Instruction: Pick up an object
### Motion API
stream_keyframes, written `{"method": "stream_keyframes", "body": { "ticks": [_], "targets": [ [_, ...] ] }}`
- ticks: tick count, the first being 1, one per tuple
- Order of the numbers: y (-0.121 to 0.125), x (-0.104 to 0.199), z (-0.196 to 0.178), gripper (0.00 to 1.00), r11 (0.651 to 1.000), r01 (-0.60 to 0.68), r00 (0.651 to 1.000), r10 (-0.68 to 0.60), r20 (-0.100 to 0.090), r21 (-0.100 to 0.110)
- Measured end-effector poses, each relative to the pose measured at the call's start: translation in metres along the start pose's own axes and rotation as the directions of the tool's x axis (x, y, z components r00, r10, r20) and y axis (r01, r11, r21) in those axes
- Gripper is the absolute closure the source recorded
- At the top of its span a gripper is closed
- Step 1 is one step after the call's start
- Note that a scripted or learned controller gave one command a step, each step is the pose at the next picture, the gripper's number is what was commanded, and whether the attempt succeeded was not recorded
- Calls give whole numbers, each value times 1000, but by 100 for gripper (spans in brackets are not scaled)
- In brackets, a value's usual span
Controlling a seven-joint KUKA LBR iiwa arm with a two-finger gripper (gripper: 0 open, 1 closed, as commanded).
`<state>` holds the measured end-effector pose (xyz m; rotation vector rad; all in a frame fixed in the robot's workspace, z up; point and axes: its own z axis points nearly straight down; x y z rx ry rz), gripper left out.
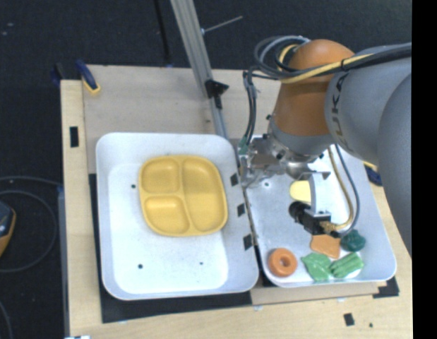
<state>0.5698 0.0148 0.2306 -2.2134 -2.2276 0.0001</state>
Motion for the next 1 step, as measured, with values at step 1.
{"method": "stream_keyframes", "body": {
  "ticks": [1],
  "targets": [
    [-19,51,-15,100,1000,2,1000,-2,-2,-1]
  ]
}}
